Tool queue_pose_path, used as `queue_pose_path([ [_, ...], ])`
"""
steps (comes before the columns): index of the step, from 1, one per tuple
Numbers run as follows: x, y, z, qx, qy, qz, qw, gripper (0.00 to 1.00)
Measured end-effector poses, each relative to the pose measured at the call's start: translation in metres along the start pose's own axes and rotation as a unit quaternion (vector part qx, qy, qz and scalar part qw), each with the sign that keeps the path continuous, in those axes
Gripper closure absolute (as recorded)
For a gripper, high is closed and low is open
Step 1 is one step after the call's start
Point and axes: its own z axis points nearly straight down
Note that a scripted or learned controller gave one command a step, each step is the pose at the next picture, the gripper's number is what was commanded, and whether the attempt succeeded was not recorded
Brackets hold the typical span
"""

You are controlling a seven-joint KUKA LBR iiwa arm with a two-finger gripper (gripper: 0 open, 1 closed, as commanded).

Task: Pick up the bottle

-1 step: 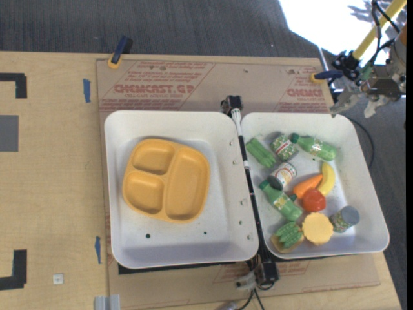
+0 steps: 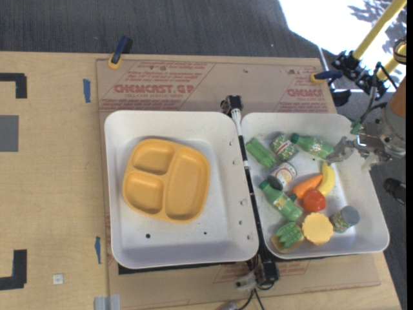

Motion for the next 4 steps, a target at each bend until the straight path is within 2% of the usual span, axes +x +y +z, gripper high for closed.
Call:
queue_pose_path([
  [1, 0.000, 0.001, -0.011, -0.002, 0.000, 0.000, 1.0000, 1.00],
  [2, -0.027, -0.033, 0.076, 0.000, 0.000, -0.093, 0.9957, 1.00],
  [3, -0.025, -0.067, 0.096, -0.011, -0.004, -0.219, 0.9757, 1.00],
  [4, -0.042, -0.066, 0.095, -0.006, -0.003, -0.365, 0.9309, 1.00],
])
